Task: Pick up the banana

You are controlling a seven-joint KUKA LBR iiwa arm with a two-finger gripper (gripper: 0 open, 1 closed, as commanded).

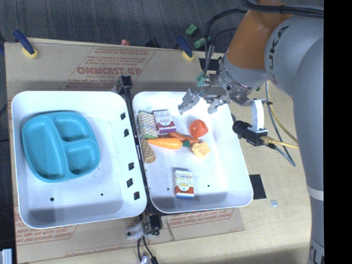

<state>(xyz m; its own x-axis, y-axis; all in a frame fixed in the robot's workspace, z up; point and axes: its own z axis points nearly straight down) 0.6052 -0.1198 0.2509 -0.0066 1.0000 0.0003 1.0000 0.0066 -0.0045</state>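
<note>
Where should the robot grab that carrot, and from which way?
Probably the middle of the carrot, coming straight down from above and pinching across its narrow width. It lies flat and long, running left to right in the view, and its ends are crowded by a brown piece and a yellow piece.

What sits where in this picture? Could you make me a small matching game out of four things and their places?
Things:
1. blue divided plastic plate
2. long orange toy carrot
3. small orange-and-white carton lying apart
4. two-finger gripper

Places:
A. right white bin, end nearest the camera
B. over the right bin's far end
C. left white bin
D. right bin, middle

Pairs: 1-C, 2-D, 3-A, 4-B
</note>
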